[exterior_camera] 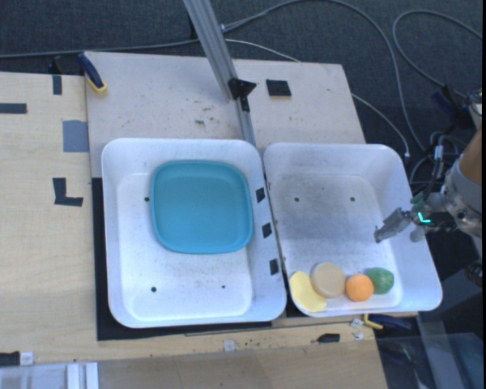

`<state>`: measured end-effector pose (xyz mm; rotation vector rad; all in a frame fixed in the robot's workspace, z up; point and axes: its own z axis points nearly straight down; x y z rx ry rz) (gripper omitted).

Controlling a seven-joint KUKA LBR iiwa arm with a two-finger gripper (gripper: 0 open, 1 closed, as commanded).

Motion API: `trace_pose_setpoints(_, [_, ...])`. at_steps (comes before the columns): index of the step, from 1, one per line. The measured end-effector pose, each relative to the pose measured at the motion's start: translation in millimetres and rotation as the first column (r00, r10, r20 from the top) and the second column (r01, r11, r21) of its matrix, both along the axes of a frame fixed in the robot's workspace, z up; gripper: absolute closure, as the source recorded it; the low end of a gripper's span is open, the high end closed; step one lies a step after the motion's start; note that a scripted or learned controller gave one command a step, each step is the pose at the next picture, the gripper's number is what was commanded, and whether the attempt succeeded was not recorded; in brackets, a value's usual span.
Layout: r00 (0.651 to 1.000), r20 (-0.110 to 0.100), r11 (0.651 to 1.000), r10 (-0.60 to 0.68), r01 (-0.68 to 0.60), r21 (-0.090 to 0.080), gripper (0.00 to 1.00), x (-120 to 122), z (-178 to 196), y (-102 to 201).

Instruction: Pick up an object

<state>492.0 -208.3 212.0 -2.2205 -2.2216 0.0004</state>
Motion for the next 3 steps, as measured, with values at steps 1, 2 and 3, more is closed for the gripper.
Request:
trace_pose_setpoints(1, [1.000,0.000,1.000,0.000,0.000,0.000,0.00,0.0,0.0,0.0])
trace_pose_setpoints(2, [1.000,-0.004,1.000,0.001,-0.001,0.001,0.00,-2.1,-49.0,10.1])
trace_pose_setpoints(3, [1.000,-0.005,1.000,0.001,-0.001,0.001,0.00,1.8,-101.6,19.7])
